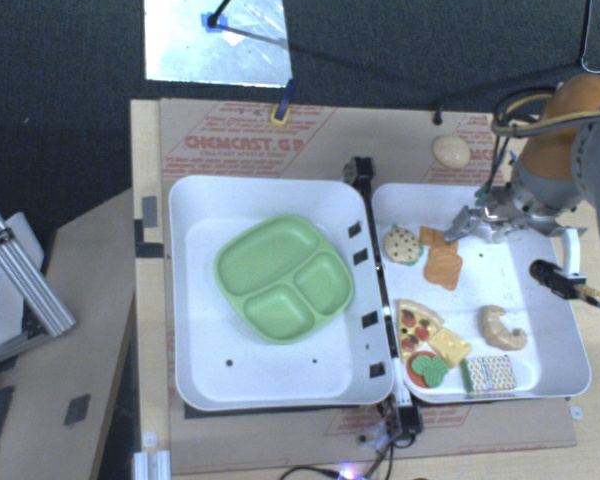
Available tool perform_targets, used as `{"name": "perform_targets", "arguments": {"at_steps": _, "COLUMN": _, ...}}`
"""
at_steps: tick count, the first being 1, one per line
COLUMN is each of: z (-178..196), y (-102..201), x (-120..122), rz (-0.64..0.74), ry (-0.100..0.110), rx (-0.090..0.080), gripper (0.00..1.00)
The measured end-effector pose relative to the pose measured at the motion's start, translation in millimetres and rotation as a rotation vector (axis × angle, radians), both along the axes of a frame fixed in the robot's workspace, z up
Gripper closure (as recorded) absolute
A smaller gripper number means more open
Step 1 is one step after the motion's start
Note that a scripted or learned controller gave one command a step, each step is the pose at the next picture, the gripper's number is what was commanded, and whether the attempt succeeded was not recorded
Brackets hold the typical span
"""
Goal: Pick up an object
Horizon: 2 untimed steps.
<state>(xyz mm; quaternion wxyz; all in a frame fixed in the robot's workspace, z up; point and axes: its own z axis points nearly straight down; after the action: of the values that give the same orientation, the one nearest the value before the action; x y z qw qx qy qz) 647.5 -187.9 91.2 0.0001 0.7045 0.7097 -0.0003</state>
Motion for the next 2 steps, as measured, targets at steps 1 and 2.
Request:
{"name": "perform_targets", "arguments": {"at_steps": 1, "z": 14.6, "y": -0.3, "x": 2.0, "rz": 0.002, "ry": -0.007, "rx": -0.002, "gripper": 1.0}}
{"name": "perform_targets", "arguments": {"at_steps": 2, "z": 61.4, "y": -3.9, "x": 9.8, "rz": -0.001, "ry": -0.008, "rx": -0.001, "gripper": 1.0}}
